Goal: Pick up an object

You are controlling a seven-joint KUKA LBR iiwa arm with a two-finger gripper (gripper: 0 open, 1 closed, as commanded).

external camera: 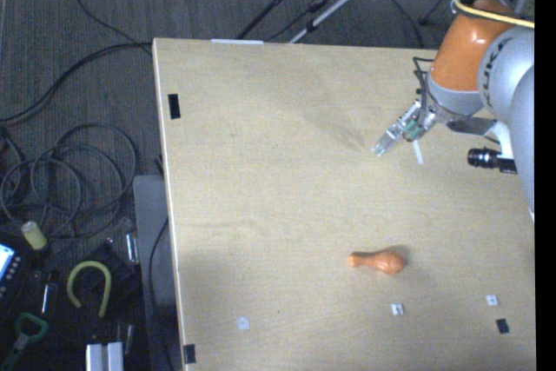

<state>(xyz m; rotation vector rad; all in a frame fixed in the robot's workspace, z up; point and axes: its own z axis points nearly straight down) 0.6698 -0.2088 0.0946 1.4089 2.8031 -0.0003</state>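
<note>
Item: orange gourd (379,261), lying flat on the counter (261,187), lower middle. Likely light, smooth, rounded; may roll. Best taken across the bulb. Gripper (401,138) well apart above it, fingers spread, holding nothing

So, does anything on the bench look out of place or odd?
Nothing looks damaged or spilled. One orange object lies on its side on the bench, alone, well apart from the gripper above it.
</note>
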